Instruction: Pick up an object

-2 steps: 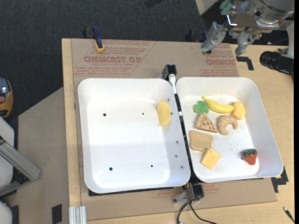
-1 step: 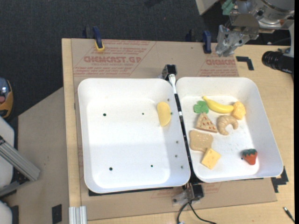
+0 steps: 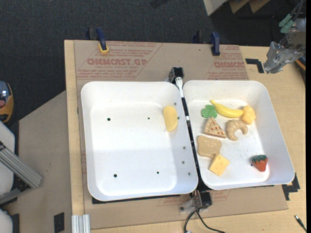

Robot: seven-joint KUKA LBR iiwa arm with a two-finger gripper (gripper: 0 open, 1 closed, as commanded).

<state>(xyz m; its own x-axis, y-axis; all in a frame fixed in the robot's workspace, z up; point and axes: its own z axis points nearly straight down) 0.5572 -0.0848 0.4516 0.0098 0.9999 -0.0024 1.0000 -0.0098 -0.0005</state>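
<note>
two shallow white bins sit side by side, the left bin (image 3: 97, 144) and the right bin (image 3: 272, 130). the left one holds one pale yellow oval piece (image 3: 170, 118). the right one holds eight toy foods: one banana (image 3: 226, 110), one green leafy piece (image 3: 209, 112), one orange-yellow lump (image 3: 249, 114), one pizza slice (image 3: 213, 128), one croissant (image 3: 236, 128), one slice of toast (image 3: 208, 146), one cheese wedge (image 3: 219, 165) and one strawberry (image 3: 260, 162). two blue clamps (image 3: 101, 39) grip the board's far edge.

High slanted overhead of both bins (image 3: 92, 130)
</note>
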